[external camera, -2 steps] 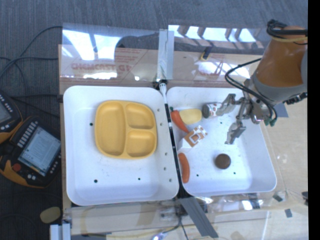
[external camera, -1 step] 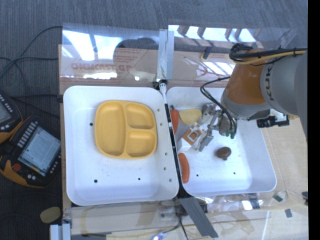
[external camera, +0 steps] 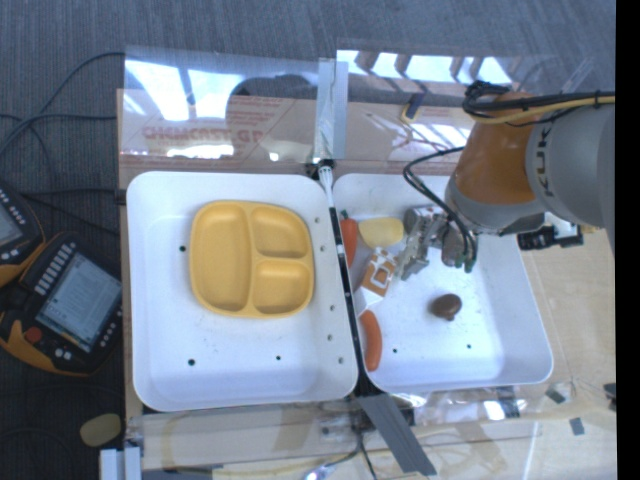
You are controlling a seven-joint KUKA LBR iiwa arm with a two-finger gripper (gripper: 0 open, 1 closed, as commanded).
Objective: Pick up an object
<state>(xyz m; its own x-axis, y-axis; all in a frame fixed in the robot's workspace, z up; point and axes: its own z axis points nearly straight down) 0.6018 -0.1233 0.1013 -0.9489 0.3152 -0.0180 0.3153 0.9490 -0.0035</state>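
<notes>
My gripper (external camera: 418, 251) hangs low over the right bin (external camera: 500, 353), in its upper middle. Its fingers point left and down toward an orange-and-white packet (external camera: 378, 274) lying just below a pale yellow round piece (external camera: 380, 232). A small brown object (external camera: 446, 307) rests to the lower right of the gripper, apart from it. An orange sausage-like piece (external camera: 371, 339) lies along the bin's left wall, and another orange piece (external camera: 349, 241) sits higher on that wall. Nothing is seen between the fingers.
The left bin (external camera: 170, 368) holds a yellow divided plate (external camera: 252, 257). Clear plastic panels (external camera: 230, 108) stand behind both bins. A handheld pendant (external camera: 62, 303) and cables lie on the floor to the left.
</notes>
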